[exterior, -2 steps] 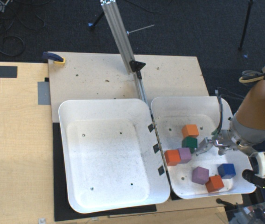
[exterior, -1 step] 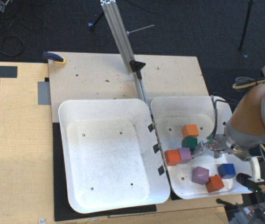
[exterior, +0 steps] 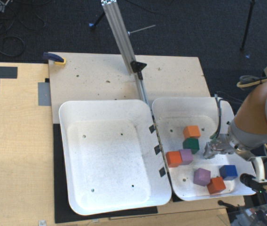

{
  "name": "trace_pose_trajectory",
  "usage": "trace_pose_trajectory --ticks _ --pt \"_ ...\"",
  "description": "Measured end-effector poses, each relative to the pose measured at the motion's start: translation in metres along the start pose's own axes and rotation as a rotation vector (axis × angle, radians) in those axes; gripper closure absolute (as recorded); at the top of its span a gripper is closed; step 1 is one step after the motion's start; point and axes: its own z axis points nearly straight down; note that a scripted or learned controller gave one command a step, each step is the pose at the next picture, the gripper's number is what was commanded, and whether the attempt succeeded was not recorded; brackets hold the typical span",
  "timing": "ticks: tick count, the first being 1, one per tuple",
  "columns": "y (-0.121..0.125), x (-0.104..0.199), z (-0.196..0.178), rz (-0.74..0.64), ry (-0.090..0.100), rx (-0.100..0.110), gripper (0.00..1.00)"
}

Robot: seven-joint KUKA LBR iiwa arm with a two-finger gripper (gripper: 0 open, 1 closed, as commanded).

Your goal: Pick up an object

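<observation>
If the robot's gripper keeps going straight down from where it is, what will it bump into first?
Probably the bare floor of the right bin. The gripper points down just right of the green block, so it might graze that; depth is hard to judge.

Arm reaching in frm right, wrist down.

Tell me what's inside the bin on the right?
The right bin holds seven blocks: three orange, two purple, one green, one blue. The gripper hangs there too, hiding the floor beneath it.

R bin blocks clustered, L bin open
</observation>
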Motion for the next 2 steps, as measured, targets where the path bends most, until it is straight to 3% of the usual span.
trace_pose_trajectory --ticks 2 --pt "0.0 -0.001 -0.116 -0.011 -0.004 -0.006 1.0"
